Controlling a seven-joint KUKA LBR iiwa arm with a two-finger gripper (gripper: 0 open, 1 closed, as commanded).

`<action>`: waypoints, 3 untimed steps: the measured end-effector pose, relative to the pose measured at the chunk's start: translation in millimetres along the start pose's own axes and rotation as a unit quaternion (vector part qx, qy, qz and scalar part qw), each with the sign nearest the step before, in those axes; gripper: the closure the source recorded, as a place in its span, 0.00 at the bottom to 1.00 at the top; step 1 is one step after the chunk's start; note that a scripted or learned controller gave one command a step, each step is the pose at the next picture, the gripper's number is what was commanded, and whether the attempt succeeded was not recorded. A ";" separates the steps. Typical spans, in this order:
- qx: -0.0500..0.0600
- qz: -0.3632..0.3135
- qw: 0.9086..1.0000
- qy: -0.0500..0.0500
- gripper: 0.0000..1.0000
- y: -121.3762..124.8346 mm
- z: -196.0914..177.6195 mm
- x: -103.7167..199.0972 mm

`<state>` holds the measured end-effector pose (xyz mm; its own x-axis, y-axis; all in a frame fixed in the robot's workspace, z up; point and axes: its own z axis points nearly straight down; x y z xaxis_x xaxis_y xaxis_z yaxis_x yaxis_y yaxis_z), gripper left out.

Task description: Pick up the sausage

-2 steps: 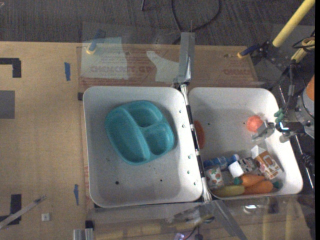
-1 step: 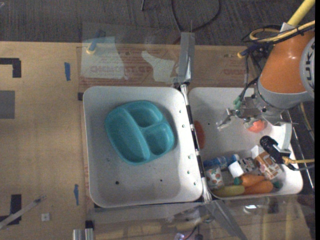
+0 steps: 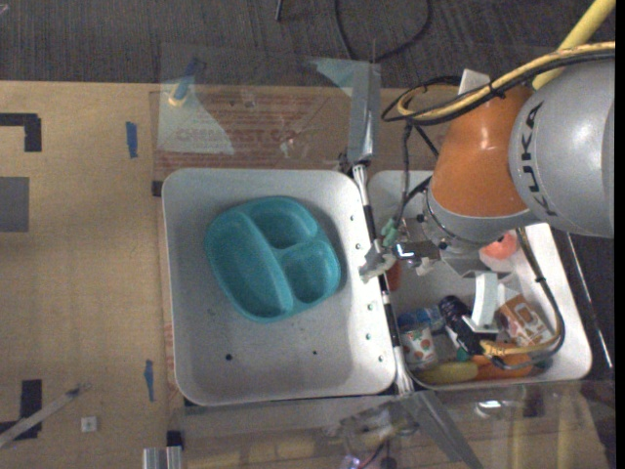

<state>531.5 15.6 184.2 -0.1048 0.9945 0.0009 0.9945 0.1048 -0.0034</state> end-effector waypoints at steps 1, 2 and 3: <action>-0.002 0.146 0.989 -0.001 0.00 27.3 -0.2 -50.6; -0.002 0.116 0.993 -0.001 0.00 8.8 -71.4 -10.6; 0.000 0.095 0.996 0.000 0.00 -54.3 -5.7 -49.7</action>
<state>482.8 -39.5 190.0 0.0844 0.9964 -0.0002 0.9964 -0.0844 -0.0026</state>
